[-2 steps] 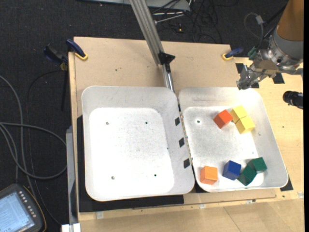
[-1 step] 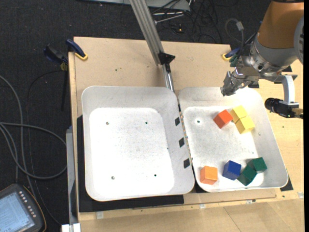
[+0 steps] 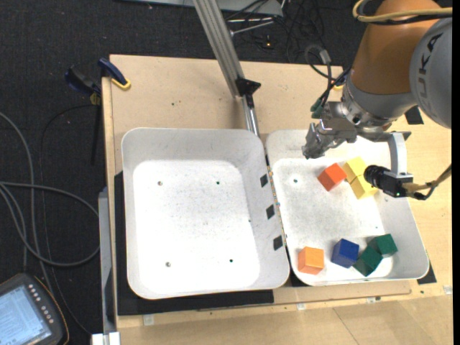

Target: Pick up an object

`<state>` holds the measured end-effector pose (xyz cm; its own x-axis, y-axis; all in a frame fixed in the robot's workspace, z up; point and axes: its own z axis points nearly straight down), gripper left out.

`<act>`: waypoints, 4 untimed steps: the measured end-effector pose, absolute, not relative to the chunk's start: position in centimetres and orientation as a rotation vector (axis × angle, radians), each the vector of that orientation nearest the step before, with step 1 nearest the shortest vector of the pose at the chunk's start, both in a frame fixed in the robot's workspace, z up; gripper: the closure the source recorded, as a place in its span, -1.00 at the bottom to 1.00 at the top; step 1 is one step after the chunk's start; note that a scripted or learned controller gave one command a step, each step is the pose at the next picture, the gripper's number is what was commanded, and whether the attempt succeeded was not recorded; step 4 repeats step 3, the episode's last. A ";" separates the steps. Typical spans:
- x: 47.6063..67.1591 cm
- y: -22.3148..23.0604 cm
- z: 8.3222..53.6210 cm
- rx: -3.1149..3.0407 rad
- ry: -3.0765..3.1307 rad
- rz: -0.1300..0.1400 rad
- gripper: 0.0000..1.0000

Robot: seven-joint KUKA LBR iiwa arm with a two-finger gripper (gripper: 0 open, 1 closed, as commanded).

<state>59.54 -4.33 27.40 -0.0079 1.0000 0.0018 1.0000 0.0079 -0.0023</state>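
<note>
So I'm watching the claw (image 3: pixel 314 149) hanging over the far left corner of the right bin (image 3: pixel 402 214), and honestly I can't tell how it's set or whether it's got anything. The nearest candidate is the orange-red block (image 3: pixel 331 176), sitting just to the claw's right and a bit nearer, touching a yellow block (image 3: pixel 357 177). The orange cube (image 3: pixel 311 259), blue cube (image 3: pixel 346 252) and green blocks (image 3: pixel 377 254) are sitting along the near edge, well apart from it.
</note>
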 end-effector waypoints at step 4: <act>52.3 8.3 23.0 -2.211 -2.226 0.003 1.00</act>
